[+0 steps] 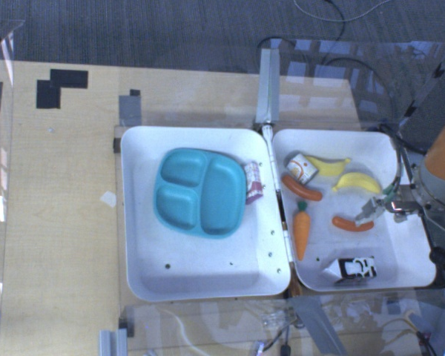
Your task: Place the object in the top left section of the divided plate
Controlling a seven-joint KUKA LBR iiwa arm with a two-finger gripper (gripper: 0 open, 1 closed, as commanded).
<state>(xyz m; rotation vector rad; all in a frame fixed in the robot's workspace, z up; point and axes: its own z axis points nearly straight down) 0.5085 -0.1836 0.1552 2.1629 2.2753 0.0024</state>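
A blue divided plate lies in the left white bin, with nothing in its sections. My gripper hangs low at the right side of the right bin, just above the right end of a small red sausage. Whether it touches the sausage is unclear. Also in the right bin are a longer red sausage, an orange carrot, two yellow bananas and a small can lying on its side.
A small purple and white packet lies against the plate's right edge. A black and white item sits near the right bin's front wall. A metal post rises behind the divide between the bins.
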